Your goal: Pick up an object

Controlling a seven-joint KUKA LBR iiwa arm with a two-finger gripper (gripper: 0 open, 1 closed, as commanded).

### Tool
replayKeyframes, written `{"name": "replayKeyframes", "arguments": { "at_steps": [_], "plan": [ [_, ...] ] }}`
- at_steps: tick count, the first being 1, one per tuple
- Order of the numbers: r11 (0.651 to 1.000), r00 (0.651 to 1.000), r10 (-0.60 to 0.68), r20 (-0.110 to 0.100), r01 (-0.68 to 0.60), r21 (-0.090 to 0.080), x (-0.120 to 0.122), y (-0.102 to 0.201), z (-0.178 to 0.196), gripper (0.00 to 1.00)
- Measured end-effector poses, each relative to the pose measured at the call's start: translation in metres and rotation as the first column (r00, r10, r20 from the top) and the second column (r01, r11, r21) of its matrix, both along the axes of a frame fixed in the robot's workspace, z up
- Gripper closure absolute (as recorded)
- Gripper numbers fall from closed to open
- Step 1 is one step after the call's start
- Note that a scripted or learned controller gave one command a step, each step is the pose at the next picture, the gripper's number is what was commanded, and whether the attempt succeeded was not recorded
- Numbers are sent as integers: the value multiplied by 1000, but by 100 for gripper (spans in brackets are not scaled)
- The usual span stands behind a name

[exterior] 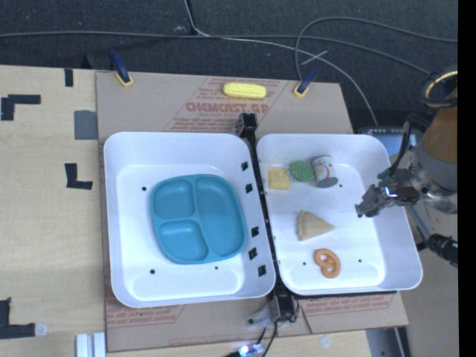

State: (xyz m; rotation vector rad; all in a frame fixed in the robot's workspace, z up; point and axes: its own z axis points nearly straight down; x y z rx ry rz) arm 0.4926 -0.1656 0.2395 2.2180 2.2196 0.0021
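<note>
Nearest, a twisted brown pretzel point(326, 262) is seen on the smooth white floor of the right bin point(372, 277). Beyond it lies a pale wedge point(313, 224), then a yellow block point(278, 178), a knobbly green piece point(301, 171) and a small can point(323, 170). A glossy blue divided plate point(198, 218) is seated in the left bin point(123, 222). The claw point(370, 203) is poised over the right bin's right side; whether it is released or clenched cannot be told. A yellow corn cob point(244, 91) rests on cardboard point(149, 99) farthest back.

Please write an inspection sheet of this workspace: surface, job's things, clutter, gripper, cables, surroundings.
Surface: two white bins, left bin and right bin, on cardboard sheet.
Job's things: right bin holds cheese cube, green piece, small can, wedge, pretzel; left bin holds blue divided plate.
Clutter: yellow corn on the cardboard.
Gripper: gripper over the right bin's right side, holding nothing.
Cables: cables across dark floor.
Surroundings: blue clamps.
</note>
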Motion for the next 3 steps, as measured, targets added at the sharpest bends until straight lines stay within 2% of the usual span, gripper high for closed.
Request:
{"name": "replayKeyframes", "arguments": {
  "at_steps": [1,2,3],
  "plan": [
    [1000,1000,4,-3,-4,2,3,53,7,100],
    [1000,1000,5,-5,-5,2,0,111,-1,100],
    [1000,1000,4,-5,-4,2,13,159,1,100]
  ]
}}
